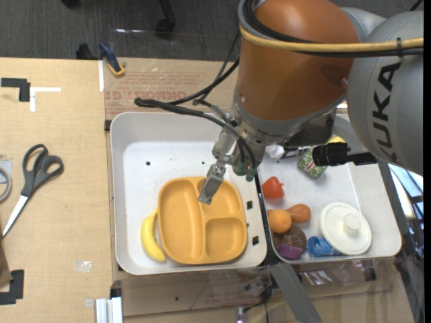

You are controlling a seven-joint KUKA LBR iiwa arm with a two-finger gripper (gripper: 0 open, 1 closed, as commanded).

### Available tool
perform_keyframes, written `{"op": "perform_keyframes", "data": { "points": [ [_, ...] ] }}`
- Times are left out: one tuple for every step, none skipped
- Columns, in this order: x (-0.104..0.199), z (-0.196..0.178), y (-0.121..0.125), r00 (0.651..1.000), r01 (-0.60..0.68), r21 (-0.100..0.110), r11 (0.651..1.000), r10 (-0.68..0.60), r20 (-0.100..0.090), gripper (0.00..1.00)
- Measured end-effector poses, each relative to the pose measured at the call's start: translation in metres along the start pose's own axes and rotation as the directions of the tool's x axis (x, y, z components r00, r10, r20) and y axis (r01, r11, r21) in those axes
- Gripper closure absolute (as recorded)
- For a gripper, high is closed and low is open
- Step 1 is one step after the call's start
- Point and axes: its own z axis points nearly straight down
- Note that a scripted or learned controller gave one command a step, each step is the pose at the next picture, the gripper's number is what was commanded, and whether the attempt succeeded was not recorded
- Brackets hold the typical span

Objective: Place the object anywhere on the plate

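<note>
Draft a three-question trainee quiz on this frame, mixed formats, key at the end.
1. True or false: the yellow banana lies inside a compartment of the orange-yellow divided plastic plate.
2. Multiple choice: the grey two-finger gripper is seen over A) the right white bin, B) the plate in the left white bin, C) the grey-handled scissors on the wooden bench.
3. Fill in: the round white lidded container sits in the ____ bin.

Key
1. False: it lies against the plate's left rim, on the bin floor.
2. B: its tip is near the plate's upper divider.
3. Right, alongside an orange fruit, a red pepper-like item and a purple item.
</note>
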Motion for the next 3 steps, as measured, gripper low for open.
{"op": "perform_keyframes", "data": {
  "points": [
    [-0.001, -0.009, 0.001, 1.0, 0.001, 0.0, 1.0, -0.001, 0.003, 1.0],
    [0.019, 0.086, 0.033, 1.0, 0.004, 0.002, 1.0, -0.004, -0.002, 1.0],
    [0.007, 0.105, 0.008, 0.992, 0.129, 0.0, 0.992, -0.129, -0.002, 1.0]
  ]
}}
